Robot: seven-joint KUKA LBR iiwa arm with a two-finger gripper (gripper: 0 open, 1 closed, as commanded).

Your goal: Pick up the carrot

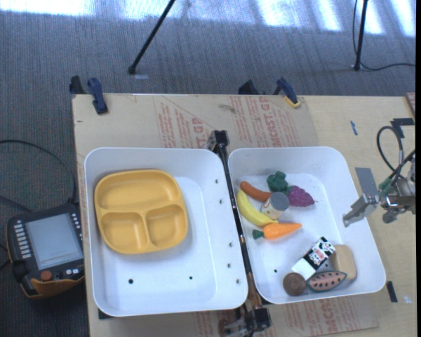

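White plastic bins sit side by side on a cardboard-covered bench (pixel 196 114), sharing a black central seam. Left bin (pixel 119 286): a yellow divided plate (pixel 140 209) in its upper left part, with bare white floor along the near and right sides. Right bin (pixel 337 167): crowded through the middle and near corner, open floor along the far wall and the right wall. Carrot (pixel 281 231) lies flat near the bin's centre, orange body pointing right, green stub toward the seam; bare floor just below it and to its right. Banana (pixel 251 210) just above-left of carrot, very close, contact unclear. A second orange vegetable (pixel 254 191) lies above the banana. Small grey can (pixel 276 203) sits between banana and purple grapes (pixel 301 196); green broccoli (pixel 277 182) behind them. Near corner cluster: black-and-white carton (pixel 314 254), tan bread piece (pixel 344 260), watermelon slice (pixel 325 281), brown round item (pixel 293 283), all touching or nearly so, well apart from the carrot. Gripper (pixel 358 209) hangs over the right rim of the right bin, near the frame edge, well apart from the carrot, nothing between its fingers; cannot tell how far they are spread. Teach pendant (pixel 45 248) on the carpet left of the bench; blue clamps (pixel 97 93) on the far edge
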